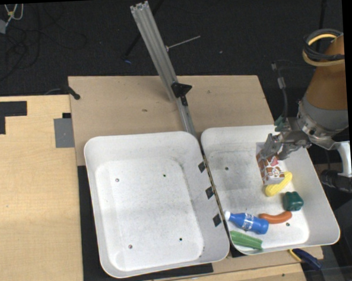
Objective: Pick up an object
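While the arm (pixel 325 92) reaches in over the right bin (pixel 236 151), its gripper (pixel 271 147) hangs just above a small carton (pixel 272 169) printed in red and white, which stands or hangs tilted directly under the fingertips. The camera's slant leaves it unclear how wide the fingers are set or whether they have any hold on the carton; its top edge seems to meet them, but no grip can be confirmed. Just below the carton lies a yellow piece (pixel 278 186), touching or nearly touching it, and beyond that a dark green block (pixel 293 201). Farther from the carton, toward the bin's near rim, rest an orange sausage shape (pixel 276 217), a blue bottle (pixel 247 221) and a green pod (pixel 247 240). The left bin (pixel 105 153) sits across the divider from the carton. The carton looks the likeliest target, being nearest the gripper and clear of the cluster at the near rim. To take it well, the fingers would need to straddle its narrow faces squarely, low enough to seat below the top edge, and to close before any lift; a thin, light carton could tip or slide out of a shallow pinch. A straight upward lift would keep it off the yellow piece beside it and show whether the hold is real.
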`<state>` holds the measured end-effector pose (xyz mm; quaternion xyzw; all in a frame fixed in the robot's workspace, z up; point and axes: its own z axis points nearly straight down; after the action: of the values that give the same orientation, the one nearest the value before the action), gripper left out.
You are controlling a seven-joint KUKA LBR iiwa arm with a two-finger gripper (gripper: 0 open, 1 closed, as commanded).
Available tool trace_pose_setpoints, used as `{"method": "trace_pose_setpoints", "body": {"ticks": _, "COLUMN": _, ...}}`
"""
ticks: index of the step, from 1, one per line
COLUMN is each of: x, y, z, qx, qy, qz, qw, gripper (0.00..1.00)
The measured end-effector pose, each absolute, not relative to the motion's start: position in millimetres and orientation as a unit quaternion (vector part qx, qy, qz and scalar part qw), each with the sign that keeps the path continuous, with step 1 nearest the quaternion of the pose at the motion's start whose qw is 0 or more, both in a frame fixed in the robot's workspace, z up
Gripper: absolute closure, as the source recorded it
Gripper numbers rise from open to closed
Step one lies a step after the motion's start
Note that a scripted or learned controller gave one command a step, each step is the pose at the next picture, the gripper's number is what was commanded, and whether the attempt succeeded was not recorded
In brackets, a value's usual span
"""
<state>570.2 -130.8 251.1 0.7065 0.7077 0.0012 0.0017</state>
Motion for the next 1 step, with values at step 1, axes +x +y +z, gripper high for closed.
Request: {"method": "trace_pose_setpoints", "body": {"ticks": 1, "x": 570.3, "y": -130.8, "z": 253.5, "qx": 0.706, "qy": 0.709, "qz": -0.0006, "qw": -0.001, "gripper": 1.00}}
